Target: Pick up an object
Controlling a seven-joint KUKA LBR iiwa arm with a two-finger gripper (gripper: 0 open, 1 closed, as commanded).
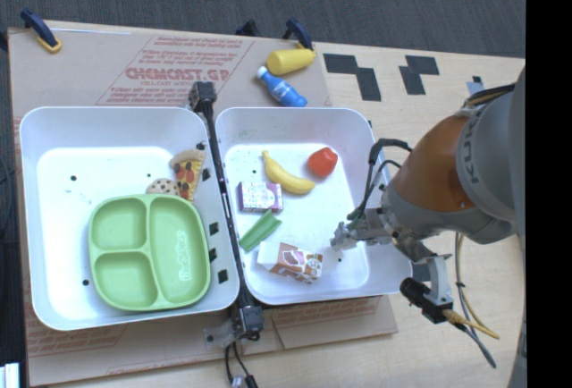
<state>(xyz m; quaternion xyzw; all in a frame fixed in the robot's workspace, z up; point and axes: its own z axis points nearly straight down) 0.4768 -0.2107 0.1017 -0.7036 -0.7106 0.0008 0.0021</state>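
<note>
Claw (344, 236) low in right bin (357, 122) beside carton (290, 261), poised for pickup; grip state impossible to tell.

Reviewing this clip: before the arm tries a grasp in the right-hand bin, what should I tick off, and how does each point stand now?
1. Objects within reach in the right bin: ok; banana, red tomato, green stick and brown carton lie there.
2. Gripper over that bin: ok, near its right wall.
3. Nearest target: ok, the brown carton.
4. Finger opening: cannot tell.
5. Something already held: cannot tell.
</note>
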